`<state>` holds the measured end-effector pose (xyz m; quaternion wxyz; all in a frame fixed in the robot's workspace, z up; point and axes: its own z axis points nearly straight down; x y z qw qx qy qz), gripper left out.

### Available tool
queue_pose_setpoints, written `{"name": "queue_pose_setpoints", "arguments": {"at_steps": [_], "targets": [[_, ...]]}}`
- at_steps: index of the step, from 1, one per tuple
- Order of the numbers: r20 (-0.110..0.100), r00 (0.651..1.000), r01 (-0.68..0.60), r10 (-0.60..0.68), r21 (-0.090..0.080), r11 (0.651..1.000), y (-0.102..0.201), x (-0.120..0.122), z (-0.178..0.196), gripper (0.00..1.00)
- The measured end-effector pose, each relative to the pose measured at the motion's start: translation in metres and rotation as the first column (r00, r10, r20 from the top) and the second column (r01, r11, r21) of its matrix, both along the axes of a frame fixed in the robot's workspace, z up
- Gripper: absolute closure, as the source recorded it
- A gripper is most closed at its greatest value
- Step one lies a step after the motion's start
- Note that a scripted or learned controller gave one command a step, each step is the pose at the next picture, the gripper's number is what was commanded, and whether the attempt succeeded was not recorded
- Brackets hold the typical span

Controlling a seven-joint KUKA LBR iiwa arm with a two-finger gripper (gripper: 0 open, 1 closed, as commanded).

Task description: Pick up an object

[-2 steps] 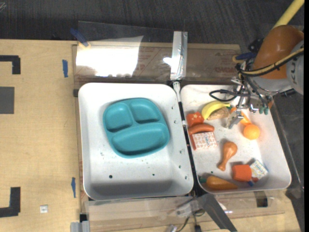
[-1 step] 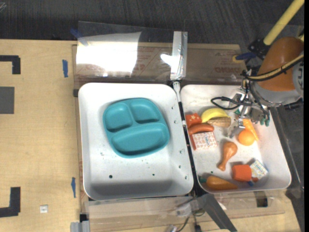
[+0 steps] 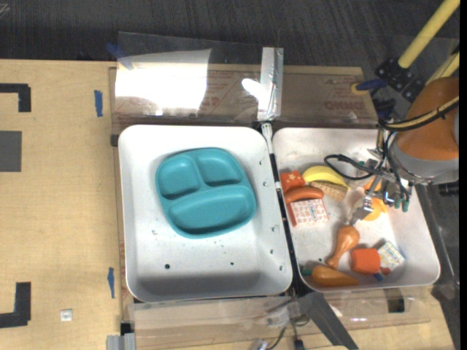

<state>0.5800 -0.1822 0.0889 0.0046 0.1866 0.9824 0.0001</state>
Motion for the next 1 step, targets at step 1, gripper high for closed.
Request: {"name": "queue_pose_setpoints", "arguments": {"at_steps": [1], "targets": [[0.013, 1.000, -0.003, 0.003, -0.004, 1.000, 0.0001, 0.0044, 0.0142, 1.00]]}}
